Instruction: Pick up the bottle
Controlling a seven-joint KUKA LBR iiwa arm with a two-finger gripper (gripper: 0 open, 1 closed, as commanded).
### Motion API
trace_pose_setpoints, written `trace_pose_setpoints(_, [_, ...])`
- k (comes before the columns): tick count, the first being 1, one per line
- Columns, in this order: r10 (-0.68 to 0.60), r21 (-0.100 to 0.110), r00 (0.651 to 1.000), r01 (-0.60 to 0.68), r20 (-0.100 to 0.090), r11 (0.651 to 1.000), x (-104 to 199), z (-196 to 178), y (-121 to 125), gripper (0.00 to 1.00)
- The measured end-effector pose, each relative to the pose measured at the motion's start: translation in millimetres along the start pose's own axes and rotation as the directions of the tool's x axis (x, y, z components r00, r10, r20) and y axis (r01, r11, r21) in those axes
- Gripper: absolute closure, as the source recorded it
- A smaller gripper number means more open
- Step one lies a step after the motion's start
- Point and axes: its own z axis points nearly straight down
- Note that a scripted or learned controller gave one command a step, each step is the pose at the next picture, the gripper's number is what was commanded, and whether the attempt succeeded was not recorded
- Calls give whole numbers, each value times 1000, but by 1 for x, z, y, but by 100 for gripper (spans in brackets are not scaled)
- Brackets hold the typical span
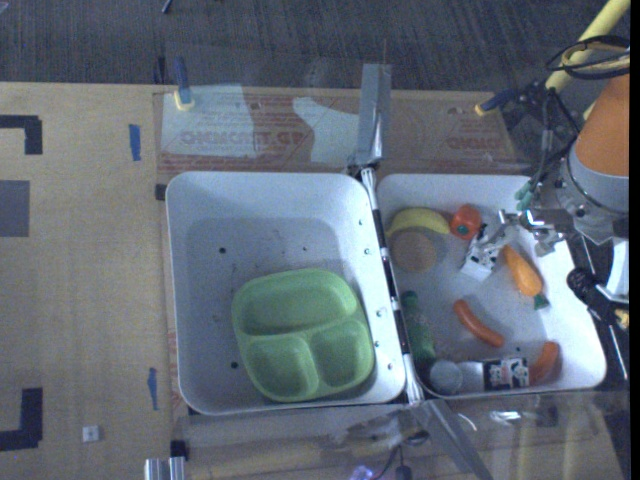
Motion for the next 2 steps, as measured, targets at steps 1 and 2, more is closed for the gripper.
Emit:
trace_pose_setpoints(1, [0,0,1000,0,0,1000,0,0,0,0])
trace_pose_setpoints(2, [147,-1,989,-147,0,989,30,90,-51,0])
